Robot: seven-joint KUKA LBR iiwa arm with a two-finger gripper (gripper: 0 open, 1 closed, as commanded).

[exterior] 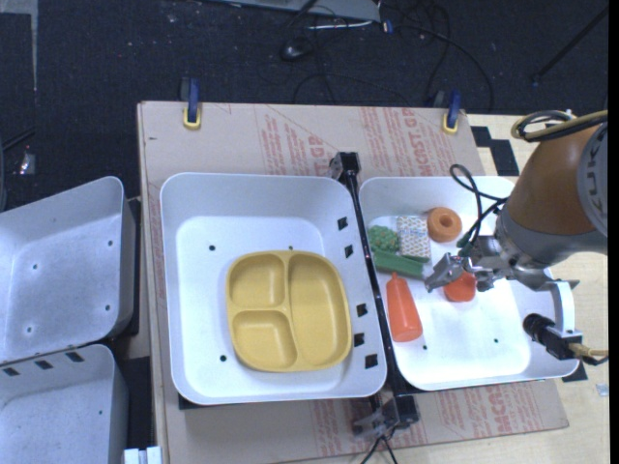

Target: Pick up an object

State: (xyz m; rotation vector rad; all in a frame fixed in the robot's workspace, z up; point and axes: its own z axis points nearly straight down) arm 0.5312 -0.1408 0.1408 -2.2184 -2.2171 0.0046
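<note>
Now upright red object (460, 289), gripper (447, 274) above

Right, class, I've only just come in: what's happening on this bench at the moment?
A grey and orange robot arm reaches from the right into the right bin. Its tool sits low over a small red object, beside an orange cylinder, a green piece and an orange ring. Whether it grips the red object is unclear. The left bin holds a yellow divided plate.
</note>
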